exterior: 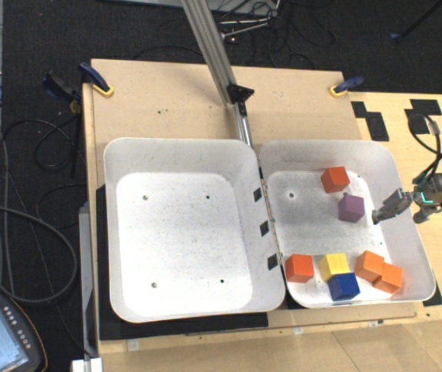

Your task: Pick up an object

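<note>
In right bin (376, 160), seemingly foam cubes (350, 208)

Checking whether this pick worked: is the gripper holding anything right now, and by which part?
Nothing is held. The gripper sits at the right bin's right wall, apart from the purple block, the nearest object. No block sits between its fingers.

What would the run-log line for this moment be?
claw: right bin's right rim, holding nothing | nearest: purple block | left bin: no blocks
</note>
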`<action>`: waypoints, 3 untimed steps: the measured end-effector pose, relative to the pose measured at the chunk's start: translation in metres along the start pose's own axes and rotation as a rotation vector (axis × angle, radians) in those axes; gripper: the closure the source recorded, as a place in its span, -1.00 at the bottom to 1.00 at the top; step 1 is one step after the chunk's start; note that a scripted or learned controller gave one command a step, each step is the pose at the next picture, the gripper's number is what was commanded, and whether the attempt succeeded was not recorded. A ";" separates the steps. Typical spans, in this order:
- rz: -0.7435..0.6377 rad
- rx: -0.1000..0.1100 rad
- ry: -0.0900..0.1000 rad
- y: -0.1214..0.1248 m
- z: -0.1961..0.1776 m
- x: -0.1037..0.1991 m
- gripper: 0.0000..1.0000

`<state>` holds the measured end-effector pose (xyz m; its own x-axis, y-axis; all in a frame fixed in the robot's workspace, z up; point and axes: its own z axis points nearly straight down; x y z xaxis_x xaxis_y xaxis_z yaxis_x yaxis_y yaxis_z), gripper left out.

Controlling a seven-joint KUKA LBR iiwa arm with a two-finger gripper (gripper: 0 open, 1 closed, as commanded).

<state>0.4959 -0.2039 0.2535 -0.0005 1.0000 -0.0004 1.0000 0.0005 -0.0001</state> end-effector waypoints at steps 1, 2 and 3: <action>0.001 0.004 0.001 0.003 0.044 0.002 -1.00; 0.000 0.005 0.002 0.006 0.092 0.012 -1.00; 0.002 0.006 0.003 0.005 0.156 0.011 -1.00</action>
<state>0.5007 -0.1931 0.0974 0.0010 1.0000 0.0021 1.0000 -0.0010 -0.0064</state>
